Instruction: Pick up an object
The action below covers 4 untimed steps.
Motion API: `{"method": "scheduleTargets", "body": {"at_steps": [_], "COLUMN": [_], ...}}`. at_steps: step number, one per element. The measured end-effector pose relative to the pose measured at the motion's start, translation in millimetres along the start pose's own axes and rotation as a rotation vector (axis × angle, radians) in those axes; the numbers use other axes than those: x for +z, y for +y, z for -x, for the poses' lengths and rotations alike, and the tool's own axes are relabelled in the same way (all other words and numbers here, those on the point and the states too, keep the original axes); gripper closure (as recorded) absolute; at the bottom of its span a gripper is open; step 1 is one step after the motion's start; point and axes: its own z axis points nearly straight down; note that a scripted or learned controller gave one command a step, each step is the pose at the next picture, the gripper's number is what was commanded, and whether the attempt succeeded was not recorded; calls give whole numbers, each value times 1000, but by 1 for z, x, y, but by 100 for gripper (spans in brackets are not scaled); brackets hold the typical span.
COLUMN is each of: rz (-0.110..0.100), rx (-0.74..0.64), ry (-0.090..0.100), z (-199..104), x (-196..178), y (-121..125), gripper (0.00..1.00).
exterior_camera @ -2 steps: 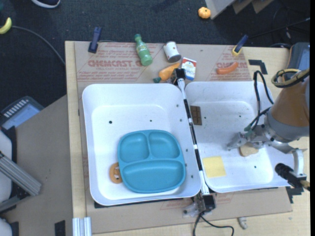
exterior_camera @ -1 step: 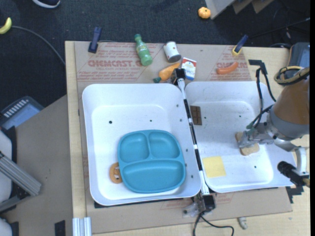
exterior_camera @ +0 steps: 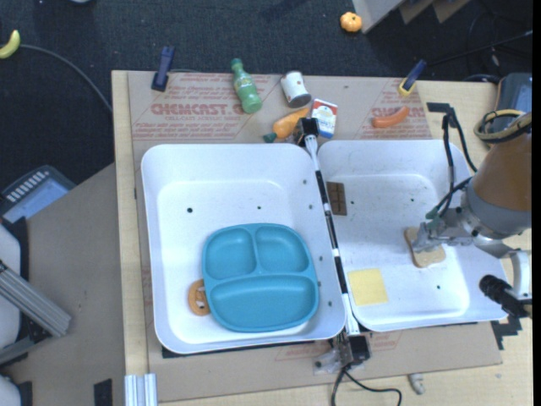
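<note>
item: gripper (exterior_camera: 429, 242) low over tan piece (exterior_camera: 428, 255), right bin (exterior_camera: 397, 155).
we cannot tell how the jaws stand; the flat piece may slip. farther left: yellow square (exterior_camera: 368, 286), blue plate (exterior_camera: 259, 276).

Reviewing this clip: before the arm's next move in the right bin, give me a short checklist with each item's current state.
1. End effector is over the right bin: ok.
2. A target lies under it, the tan object on the bin floor: ok.
3. Object is between the fingers: cannot tell, the wrist hides them.
4. Space around the target: ok, the yellow square and the brown block lie apart from it.
5. Distance from the bin's right wall: cannot tell, the arm covers that side.
6. Left bin contents, the blue divided plate, away from the arm: ok.
</note>
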Motion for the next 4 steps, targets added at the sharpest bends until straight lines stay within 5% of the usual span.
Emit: {"method": "scheduleTargets", "body": {"at_steps": [1, 2, 3, 4], "rz": [0, 2, 2, -8], "rx": [0, 0, 0, -1], "ry": [0, -1, -1, 6], "z": [0, 0, 0, 3], "x": [0, -10, -10, 20], "y": [0, 0, 0, 5], "gripper": [0, 100, 0, 0]}}
